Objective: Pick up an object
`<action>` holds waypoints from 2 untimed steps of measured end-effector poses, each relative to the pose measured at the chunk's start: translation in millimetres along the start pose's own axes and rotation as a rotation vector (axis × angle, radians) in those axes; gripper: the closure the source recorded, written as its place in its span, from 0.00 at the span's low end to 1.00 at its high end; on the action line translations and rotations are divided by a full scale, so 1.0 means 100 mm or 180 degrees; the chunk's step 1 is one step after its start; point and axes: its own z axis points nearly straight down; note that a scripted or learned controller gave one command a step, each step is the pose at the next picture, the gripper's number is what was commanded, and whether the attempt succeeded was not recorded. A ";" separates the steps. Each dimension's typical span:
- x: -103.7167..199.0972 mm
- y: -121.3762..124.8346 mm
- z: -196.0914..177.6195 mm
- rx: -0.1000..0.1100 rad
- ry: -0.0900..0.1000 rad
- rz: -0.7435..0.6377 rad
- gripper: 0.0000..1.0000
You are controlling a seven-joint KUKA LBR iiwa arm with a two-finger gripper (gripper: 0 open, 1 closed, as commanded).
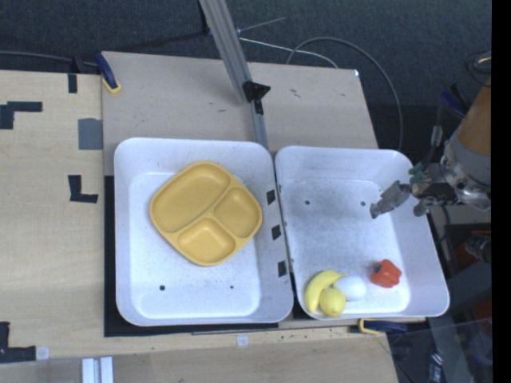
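On the tabletop (184, 102) two white bins sit side by side: the left bin (128, 238) carries a yellow divided plate (205, 212), and the right bin (335, 166) holds a yellow banana (318, 286), a white egg (350, 287), a yellow lemon (333, 302) and a red pepper (386, 274) clustered near its front edge, the first three touching. The hand (389, 199) hovers over the right bin's right side, well apart from that cluster, grasping nothing; whether it is clenched or released cannot be told.
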 end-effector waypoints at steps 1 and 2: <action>0.00 0.00 0.00 0.0000 0.0000 0.0000 0.00; -0.02 -0.10 0.49 0.0016 0.0001 0.0004 0.00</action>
